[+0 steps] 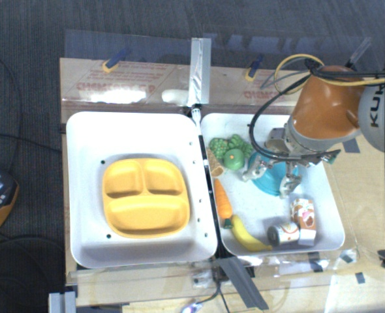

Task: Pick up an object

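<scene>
A blue round object (271,181) lies near the middle of the right bin (329,201). Directly above it, the end effector (273,177) spreads its fingers (252,171) wide, gripping nothing. Broccoli (228,150), a carrot (223,201) and a banana (246,235) line that bin's left edge. A yellow divided tray (145,196) fills the left bin (81,142).

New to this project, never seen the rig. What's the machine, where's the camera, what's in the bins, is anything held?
One fixed camera looks down at a slant on a bench with two shallow white bins. The arm, grey with an orange band, reaches in from the right. Its two-finger gripper hangs open in the right bin, over a blue object, with nothing visibly between its fingers. That bin also holds a green vegetable toy, a carrot, a banana, a small carton and a can. The left bin holds a yellow divided tray.
</scene>
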Controlling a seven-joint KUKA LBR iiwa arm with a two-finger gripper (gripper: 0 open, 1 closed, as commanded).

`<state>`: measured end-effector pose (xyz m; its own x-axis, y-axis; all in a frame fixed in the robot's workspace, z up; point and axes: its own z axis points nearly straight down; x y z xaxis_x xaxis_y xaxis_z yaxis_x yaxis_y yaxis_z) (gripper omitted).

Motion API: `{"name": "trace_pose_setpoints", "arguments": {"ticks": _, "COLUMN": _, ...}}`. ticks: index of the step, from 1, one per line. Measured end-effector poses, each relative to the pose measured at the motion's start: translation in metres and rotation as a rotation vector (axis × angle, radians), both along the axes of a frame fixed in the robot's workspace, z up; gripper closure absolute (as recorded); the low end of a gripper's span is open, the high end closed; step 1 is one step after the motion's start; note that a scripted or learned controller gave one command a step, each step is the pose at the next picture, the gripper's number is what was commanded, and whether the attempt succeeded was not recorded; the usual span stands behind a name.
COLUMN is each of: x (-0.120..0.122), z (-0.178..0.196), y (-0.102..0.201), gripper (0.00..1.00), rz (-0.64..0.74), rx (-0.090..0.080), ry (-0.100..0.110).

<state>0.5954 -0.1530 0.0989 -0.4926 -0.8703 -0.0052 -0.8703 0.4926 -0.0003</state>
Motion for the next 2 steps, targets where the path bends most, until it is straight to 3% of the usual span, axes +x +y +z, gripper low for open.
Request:
{"name": "trace_pose_setpoints", "arguments": {"ticks": 1, "x": -0.077, "z": -0.005, "y": -0.017, "gripper": 0.0, "rz": 0.197, "rx": 0.004, "ry": -0.029}}
{"name": "trace_pose_setpoints", "arguments": {"ticks": 2, "x": -0.01, "z": -0.008, "y": 0.019, "gripper": 0.0, "rz": 0.21, "rx": -0.005, "ry": -0.014}}
